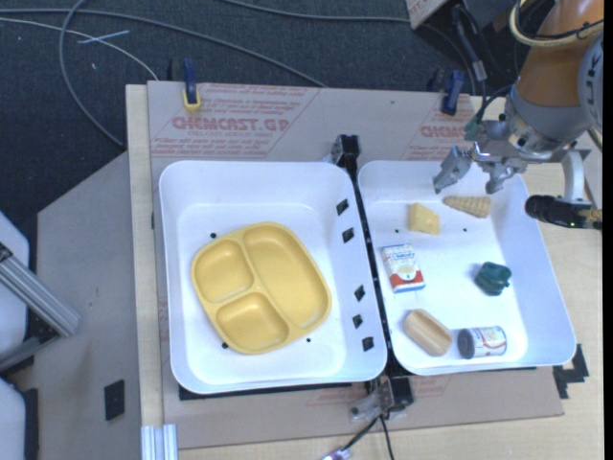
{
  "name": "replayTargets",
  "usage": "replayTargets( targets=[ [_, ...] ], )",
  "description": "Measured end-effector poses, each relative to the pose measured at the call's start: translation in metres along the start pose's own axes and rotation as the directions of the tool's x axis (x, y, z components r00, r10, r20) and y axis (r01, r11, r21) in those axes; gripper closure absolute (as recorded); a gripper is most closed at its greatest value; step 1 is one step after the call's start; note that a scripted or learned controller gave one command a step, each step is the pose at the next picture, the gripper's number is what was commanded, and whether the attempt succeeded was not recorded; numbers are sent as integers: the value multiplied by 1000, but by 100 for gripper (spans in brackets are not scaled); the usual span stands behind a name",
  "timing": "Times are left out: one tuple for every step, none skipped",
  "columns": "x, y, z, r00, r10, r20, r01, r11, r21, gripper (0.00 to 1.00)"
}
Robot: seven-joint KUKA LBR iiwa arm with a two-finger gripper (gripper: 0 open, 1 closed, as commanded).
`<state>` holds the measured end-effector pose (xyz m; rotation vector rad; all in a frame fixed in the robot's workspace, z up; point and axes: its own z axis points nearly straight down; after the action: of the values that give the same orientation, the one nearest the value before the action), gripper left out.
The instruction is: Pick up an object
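I'm seeing the gripper hovering at the right bin's 12 o'clock edge, fingers spread apart, gripping nothing. The cheese wedge is lying just below it, toward 6 o'clock. The yellow divided tray is sitting in the left bin.

Yellow tray, green pepper, white bins

Robotics lab setup: board clamped with blue clamps at upper frame, two white bins center, loose cables on dark carpet upper left, metal framing at left edge, grey-orange arm upper right.
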<state>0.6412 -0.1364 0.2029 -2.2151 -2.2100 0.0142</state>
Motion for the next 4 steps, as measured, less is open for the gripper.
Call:
replayTargets(
  targets=[
    [0,2,-10,1000,-2,2,2,1000,-14,0],
    [-9,1,38,1000,-1,2,1,1000,-10,0],
    [-3,-7,88,1000,-2,2,3,1000,-13,0],
    [-2,-6,119,1000,-3,1,3,1000,-12,0]
  ],
)
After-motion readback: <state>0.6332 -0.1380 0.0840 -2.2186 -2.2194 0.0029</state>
